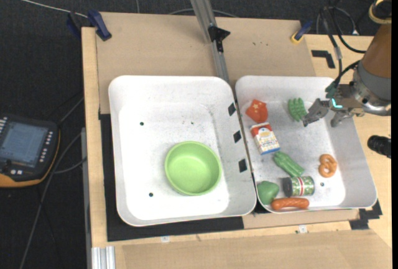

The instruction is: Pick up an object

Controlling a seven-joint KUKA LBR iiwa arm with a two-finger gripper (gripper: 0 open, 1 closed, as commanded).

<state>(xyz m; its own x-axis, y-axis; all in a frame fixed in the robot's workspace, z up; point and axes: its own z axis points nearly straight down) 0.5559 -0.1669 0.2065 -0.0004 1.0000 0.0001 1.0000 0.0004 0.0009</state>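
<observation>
The two dark fingers are spread apart with nothing between them, over the right bin. Just to their left lies a bumpy green toy, spiky like a little comb. Farther away sit a red block, a small carton, a pretzel and a shiny can. A smooth green bowl rests in the left bin.
</observation>
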